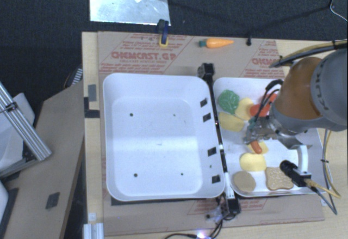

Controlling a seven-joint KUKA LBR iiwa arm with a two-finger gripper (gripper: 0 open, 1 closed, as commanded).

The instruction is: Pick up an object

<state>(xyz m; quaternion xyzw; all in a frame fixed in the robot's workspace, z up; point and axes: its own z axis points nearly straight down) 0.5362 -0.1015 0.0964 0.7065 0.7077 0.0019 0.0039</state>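
While the grey arm (318, 91) with its orange band reaches in from the right, the gripper (255, 135) hangs low over the middle of the right bin (312, 137), in among a cluster of toy foods. Whether its fingers are apart or together cannot be told, since the wrist and dark cabling cover them, and nothing can be seen clamped between them. Just below the gripper lies a small orange piece (256, 148), close to or touching the tip; which of the two cannot be told. Further below sits a pale yellow rounded piece (253, 162), and beyond that a tan round piece (244, 182) with a tan biscuit-shaped piece (278, 178) beside it. Up and to the left of the gripper is a green leafy piece (229, 101), with a yellow piece (232, 122) just beneath it. Well to the left stands the left bin (157, 134). Far above, outside both bins, a toy carrot (216, 43) rests on the cardboard (136, 53).
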